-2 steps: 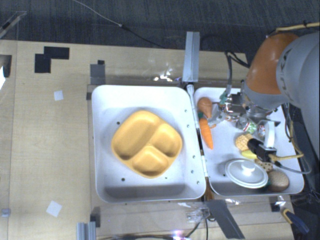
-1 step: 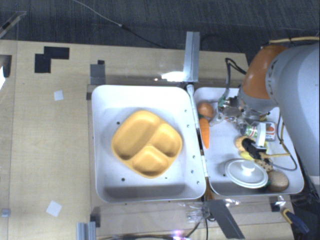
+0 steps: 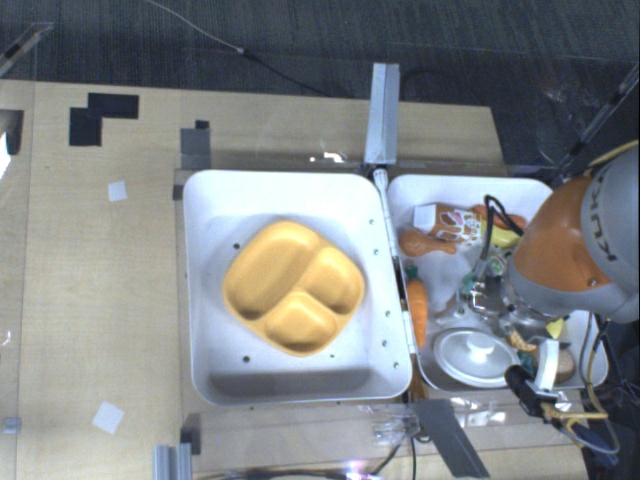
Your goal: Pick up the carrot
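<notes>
The orange carrot [image 3: 417, 310] lies lengthwise along the left wall of the right bin [image 3: 470, 187], close to the divider. The arm, with its orange band [image 3: 556, 250], hangs over the right half of that bin. My gripper [image 3: 482, 288] points down just to the right of the carrot, a short gap away, above a round white lid [image 3: 476, 354]. Nothing is seen held in it.
A yellow three-part plate [image 3: 293, 285] fills the middle of the left bin [image 3: 205, 358]. In the right bin's far part lies a printed snack packet [image 3: 450, 225] beside a yellow item [image 3: 502, 236]. Cables and a white connector [image 3: 546, 366] hang at the lower right.
</notes>
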Action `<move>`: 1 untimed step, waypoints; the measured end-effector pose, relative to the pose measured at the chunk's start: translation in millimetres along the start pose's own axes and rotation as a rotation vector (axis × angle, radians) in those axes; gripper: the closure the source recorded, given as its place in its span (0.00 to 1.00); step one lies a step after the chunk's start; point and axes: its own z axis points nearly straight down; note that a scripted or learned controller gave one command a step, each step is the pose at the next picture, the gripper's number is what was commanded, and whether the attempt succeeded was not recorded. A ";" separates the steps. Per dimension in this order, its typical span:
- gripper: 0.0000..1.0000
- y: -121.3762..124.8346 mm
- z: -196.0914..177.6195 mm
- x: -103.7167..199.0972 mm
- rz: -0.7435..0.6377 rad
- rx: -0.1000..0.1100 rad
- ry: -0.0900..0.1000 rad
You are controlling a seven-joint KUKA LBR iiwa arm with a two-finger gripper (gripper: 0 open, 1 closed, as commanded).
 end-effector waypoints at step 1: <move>0.00 3.6 -40.9 -21.3 0.365 0.004 -0.002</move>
